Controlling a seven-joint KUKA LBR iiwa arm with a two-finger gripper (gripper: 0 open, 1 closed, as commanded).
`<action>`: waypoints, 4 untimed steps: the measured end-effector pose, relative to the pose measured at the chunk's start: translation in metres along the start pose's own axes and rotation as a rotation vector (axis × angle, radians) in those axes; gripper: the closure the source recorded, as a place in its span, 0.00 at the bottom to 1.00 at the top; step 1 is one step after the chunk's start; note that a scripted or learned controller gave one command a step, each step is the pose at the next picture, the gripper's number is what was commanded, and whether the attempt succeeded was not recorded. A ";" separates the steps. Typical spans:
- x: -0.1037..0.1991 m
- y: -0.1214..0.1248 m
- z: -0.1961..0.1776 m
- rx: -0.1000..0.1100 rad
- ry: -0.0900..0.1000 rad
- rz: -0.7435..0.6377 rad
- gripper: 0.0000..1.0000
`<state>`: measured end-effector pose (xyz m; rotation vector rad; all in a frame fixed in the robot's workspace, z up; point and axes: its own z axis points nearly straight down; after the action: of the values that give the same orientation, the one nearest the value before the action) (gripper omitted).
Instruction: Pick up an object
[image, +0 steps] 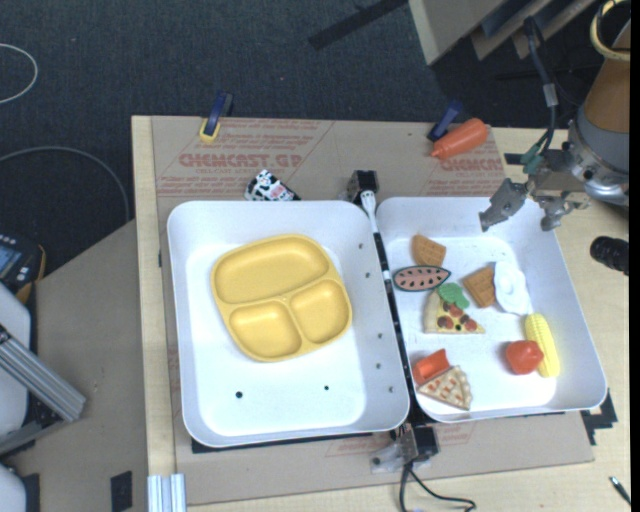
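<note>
From the overhead camera, my pincer (527, 208) hangs open and empty over the right bin's (577, 330) far edge. In that bin I count roughly nine toy foods (455, 318), among them one corn cob (541, 342) and one tomato (521, 356). The left bin (190, 300) holds one yellow divided tray (281, 297). The bench's cardboard (240, 152) reads "GEMCAST".

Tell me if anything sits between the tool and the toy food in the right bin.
Nothing visible does. The tool hangs open over the right bin's far edge, with bare white floor between it and the nearest pieces, a cracker and a white piece.
</note>
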<state>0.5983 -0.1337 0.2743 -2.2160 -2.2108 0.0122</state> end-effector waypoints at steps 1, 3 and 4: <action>0.000 0.002 -0.007 -0.013 -0.002 -0.003 0.00; -0.001 0.002 0.100 -0.006 -0.001 -0.002 0.00; 0.002 0.000 0.143 -0.007 -0.001 -0.002 0.00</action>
<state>0.5968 -0.1312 0.1314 -2.2174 -2.2171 0.0052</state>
